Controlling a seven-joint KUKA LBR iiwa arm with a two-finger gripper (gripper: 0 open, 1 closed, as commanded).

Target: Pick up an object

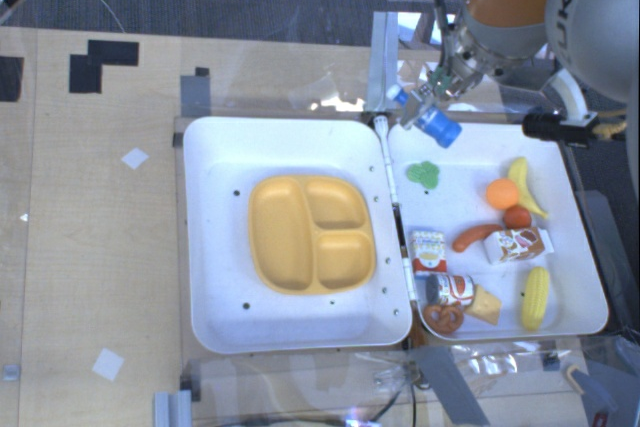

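My gripper [426, 113] hangs over the far left corner of the right bin [580, 215], with the grey and orange arm reaching in from the upper right. A small blue object [440, 128] sits at the fingertips, lifted above the bin's rim, and the fingers look shut on it. Lying in the right bin are a green piece [424, 174], an orange [501, 194], a banana [526, 185], a sausage [473, 237], a white and red carton [518, 244], a corn cob [536, 296], a small box [428, 250] and a can [450, 290].
The left bin [215, 245] holds a yellow divided tray [312, 233]. A metal post [381, 60] stands just behind the bins' shared wall, close to the left of the gripper. The wooden bench top [90, 245] stretches to the left.
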